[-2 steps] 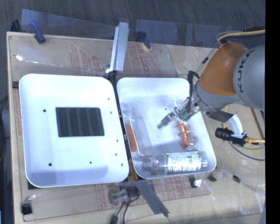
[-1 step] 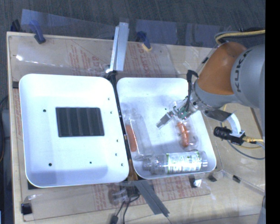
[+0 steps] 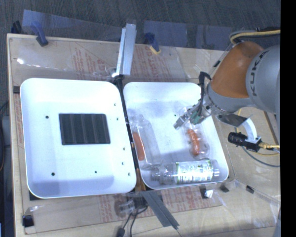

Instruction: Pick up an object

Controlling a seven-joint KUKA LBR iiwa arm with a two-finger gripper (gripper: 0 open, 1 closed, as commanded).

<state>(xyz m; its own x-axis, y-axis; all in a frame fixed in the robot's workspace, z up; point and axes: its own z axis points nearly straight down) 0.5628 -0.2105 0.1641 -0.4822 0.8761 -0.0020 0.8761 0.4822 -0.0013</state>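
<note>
My gripper (image 3: 186, 118) hangs low inside the right bin (image 3: 158, 90), toward its right side. Just below it and slightly to the right lies a small orange item in clear wrapping (image 3: 197, 141), apart from the gripper tip. A clear plastic bottle with a green and white label (image 3: 188, 172) lies on its side along the bin's near wall. A clear tube-like package with an orange strip (image 3: 140, 143) lies lengthwise against the bin's left wall.
The left bin (image 3: 39, 98) holds a dark ribbed rectangular pad (image 3: 84, 129) at its middle. A metal bar (image 3: 126, 51) stands up behind the seam between the bins. The arm's orange and grey body (image 3: 241, 80) overhangs the right bin's right rim.
</note>
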